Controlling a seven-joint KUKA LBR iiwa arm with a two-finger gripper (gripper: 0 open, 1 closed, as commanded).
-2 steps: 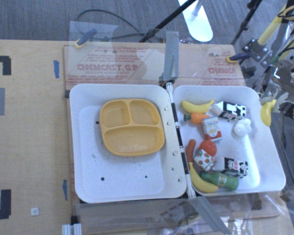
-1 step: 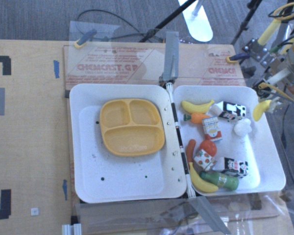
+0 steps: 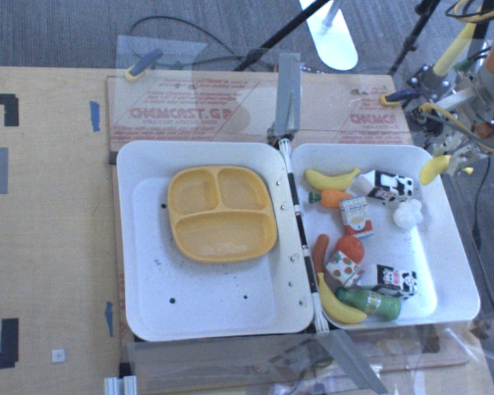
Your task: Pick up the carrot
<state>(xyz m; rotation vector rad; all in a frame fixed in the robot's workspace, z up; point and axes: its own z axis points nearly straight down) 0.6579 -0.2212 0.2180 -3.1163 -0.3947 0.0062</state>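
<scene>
The carrot [image 3: 333, 197] is a short orange piece with a green end. It lies in the right bin [image 3: 453, 245] near the far left corner, just below a banana [image 3: 331, 178] and touching a small carton [image 3: 355, 212]. My gripper [image 3: 459, 138] hangs among yellow cables above the bin's far right corner, well to the right of the carrot. Its tip is lost in the clutter.
The right bin also holds two cow-patterned boxes [image 3: 393, 187], a white lump [image 3: 407, 214], a red vegetable [image 3: 351, 249], a second banana [image 3: 336, 303] and a green bottle [image 3: 372, 303]. A yellow piece [image 3: 435, 169] sits by the far right rim. A yellow divided plate [image 3: 222, 212] lies in the left bin [image 3: 148, 286].
</scene>
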